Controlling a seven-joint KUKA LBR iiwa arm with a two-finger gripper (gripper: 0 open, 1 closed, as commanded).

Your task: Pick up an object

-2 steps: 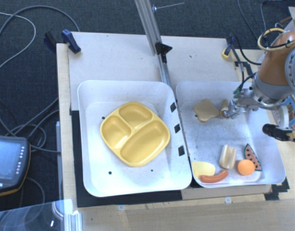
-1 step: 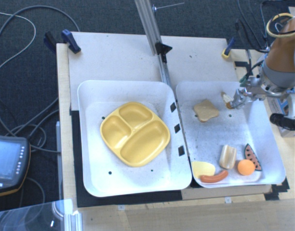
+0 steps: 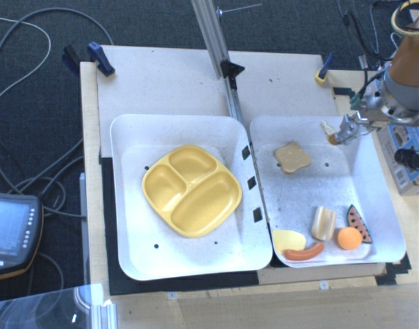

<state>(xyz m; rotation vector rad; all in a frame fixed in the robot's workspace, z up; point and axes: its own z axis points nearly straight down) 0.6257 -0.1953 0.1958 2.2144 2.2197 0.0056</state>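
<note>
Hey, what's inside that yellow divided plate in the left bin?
The yellow divided plate shows nothing in its three compartments; all three lie fully open to the camera. It rests in the left bin. What lies underneath the plate is covered.

Arm (image 3: 405, 67): cut off by the right edge, so most of its body lies out of frame. Gripper (image 3: 339, 133): small and partly blurred above the far right corner of the right bin (image 3: 374, 177); finger spacing cannot be told. Handheld screen (image 3: 11, 232): cropped by the left edge. Clear plastic item (image 3: 52, 310): cropped by the near edge, identity unclear. Metal pole (image 3: 211, 26): runs out past the far edge. Sausage (image 3: 303, 253): overlaps the near rim of the yellow piece (image 3: 286, 239). Label (image 3: 403, 157) right of the bin: print too small to read.
</note>
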